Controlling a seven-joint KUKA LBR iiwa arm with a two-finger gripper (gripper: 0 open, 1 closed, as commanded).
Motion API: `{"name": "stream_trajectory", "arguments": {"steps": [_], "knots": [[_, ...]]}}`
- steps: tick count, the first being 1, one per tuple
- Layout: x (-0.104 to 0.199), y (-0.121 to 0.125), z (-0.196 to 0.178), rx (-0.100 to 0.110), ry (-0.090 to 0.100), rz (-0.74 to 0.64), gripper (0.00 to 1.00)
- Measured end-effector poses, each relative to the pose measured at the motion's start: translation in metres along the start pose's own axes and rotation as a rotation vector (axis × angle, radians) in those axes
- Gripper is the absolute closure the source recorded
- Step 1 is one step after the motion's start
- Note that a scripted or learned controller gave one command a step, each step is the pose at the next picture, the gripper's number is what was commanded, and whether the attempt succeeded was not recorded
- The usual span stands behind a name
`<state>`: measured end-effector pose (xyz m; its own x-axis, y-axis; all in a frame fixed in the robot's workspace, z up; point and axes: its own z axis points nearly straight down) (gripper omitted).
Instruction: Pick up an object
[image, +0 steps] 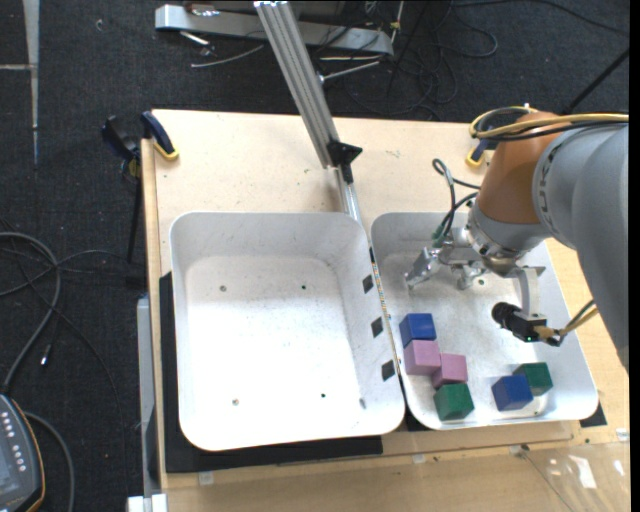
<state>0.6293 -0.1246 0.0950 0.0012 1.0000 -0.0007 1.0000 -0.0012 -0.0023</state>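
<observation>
where blocks lie: two blue blocks (418, 327), two green blocks (454, 401), two pink blocks (422, 356)

Two white bins: left bin (200, 300), right bin (570, 395). In the right bin, six blocks: two blue (418, 327) (511, 392), two green (454, 401) (537, 376), two pink (422, 356) (451, 369).

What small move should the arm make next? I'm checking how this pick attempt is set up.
Probably bring the hand toward the bin's near side and down over the blue block. The hand hovers above bare floor in the right bin, while the blue block sits at the cluster's near edge, beside the pink block.
</observation>
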Motion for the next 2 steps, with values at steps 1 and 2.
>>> {"name": "stream_trajectory", "arguments": {"steps": [1,2], "knots": [[-0.092,0.027,-0.121,-0.013,-0.006,0.003,0.0],[-0.036,0.014,0.005,0.005,0.003,-0.005,0.0]]}}
